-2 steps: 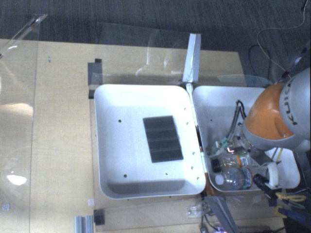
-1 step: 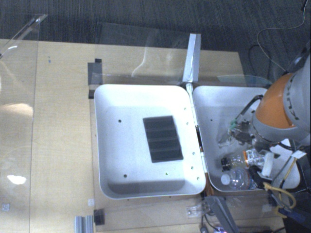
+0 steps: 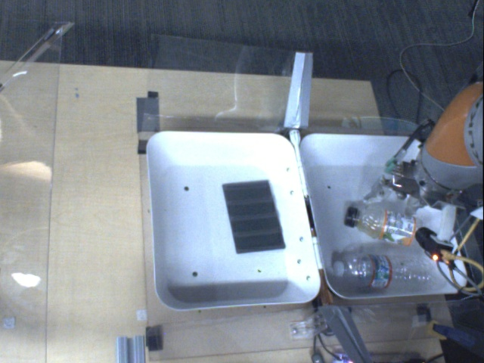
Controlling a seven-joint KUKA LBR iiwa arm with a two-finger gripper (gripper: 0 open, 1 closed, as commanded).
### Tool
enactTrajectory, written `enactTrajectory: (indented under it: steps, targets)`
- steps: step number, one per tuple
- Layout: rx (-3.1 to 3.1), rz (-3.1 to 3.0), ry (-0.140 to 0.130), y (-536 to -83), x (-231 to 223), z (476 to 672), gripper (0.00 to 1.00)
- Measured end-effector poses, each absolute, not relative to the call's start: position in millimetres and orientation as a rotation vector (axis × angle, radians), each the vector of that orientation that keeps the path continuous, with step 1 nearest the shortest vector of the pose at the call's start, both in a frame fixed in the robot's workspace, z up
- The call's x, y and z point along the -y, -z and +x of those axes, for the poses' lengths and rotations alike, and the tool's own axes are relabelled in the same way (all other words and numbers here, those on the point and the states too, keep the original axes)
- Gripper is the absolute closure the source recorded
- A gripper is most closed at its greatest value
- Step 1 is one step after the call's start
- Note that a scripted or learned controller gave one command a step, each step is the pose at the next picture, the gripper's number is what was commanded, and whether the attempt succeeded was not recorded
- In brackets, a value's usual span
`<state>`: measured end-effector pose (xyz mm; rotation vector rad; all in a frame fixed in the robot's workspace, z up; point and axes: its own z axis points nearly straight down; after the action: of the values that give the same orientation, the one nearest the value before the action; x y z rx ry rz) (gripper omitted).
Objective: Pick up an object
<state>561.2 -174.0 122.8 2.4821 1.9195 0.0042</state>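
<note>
Two bins: left bin [image 3: 170, 203] w/ dark pad [image 3: 253, 216]; right bin [image 3: 333, 165] w/ two bottles. My claw [image 3: 399, 178] above upper bottle [image 3: 382, 223]; finger state: can't tell. Lower bottle [image 3: 374, 269] near front wall.

Overall light: you have even, fairly bright overhead light across the bench [image 3: 83, 225].
Glare: pale reflections sit on the clear sheet [image 3: 30, 180] at your left.
Exposure: the left bin [image 3: 170, 218] and right bin [image 3: 333, 165] read near-white, with little surface detail.
Shadows: soft and short, along the left bin's near wall.
Sharpness: soft throughout; both clear bottles [image 3: 378, 221] blur into the bin floor.
Floor: the dark carpet [image 3: 227, 10] looks dim and grainy.
</note>
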Motion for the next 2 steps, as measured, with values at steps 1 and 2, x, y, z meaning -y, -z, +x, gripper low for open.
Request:
enactTrajectory:
  steps: [1,2]
  targets:
    - [-2.107,2.316,-0.011,-89,140,542.6,0.00]
    - [-2.129,2.305,-0.005,-142,140,583.5,0.00]
